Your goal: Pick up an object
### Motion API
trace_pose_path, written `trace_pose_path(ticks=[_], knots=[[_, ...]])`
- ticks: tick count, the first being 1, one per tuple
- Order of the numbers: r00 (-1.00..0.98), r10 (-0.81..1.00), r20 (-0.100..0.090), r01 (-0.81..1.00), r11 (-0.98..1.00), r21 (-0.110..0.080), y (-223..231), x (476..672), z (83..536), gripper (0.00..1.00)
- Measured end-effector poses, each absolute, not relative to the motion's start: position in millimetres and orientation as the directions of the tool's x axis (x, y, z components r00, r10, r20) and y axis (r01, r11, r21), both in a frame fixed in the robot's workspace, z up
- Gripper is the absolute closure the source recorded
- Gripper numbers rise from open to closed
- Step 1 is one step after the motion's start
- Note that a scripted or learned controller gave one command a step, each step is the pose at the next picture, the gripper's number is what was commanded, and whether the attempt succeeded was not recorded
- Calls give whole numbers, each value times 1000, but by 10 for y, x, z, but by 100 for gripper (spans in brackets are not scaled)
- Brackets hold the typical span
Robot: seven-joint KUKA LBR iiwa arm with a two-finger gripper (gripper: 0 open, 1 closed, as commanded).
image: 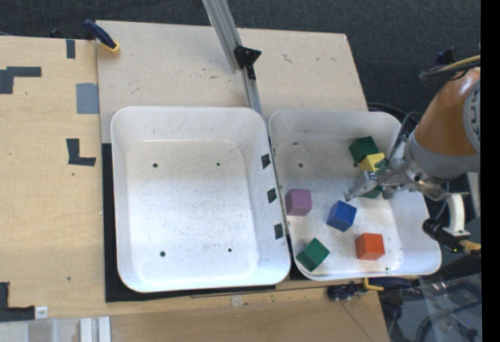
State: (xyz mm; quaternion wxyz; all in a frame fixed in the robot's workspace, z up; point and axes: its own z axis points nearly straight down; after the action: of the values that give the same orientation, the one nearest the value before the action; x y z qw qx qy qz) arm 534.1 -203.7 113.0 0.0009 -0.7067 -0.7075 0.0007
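The right bin holds several small cubes. A green cube lies at the back with a yellow cube touching its near side. A purple cube, a blue cube, an orange cube and a second green cube are spread towards the front. My gripper reaches in from the right and is low in the bin, just in front of the yellow cube. A bit of dark green peeks out under it. The blue cube sits just to its front left.
The left bin stands next to the right one on a black mat. A slanted metal rail runs from the top down to the gap between the bins. A blue and yellow tool lies on the bench at the back left.
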Motion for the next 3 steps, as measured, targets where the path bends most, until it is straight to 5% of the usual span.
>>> trace_pose_path(ticks=[1,2,3], knots=[[-2,1000,1,1000,2,-2,-2032,5342,1228,100],[-2,1000,-2,1000,2,5,-2008,5363,1860,100],[-1,1000,0,1000,1,1,-2005,5369,2029,100]])
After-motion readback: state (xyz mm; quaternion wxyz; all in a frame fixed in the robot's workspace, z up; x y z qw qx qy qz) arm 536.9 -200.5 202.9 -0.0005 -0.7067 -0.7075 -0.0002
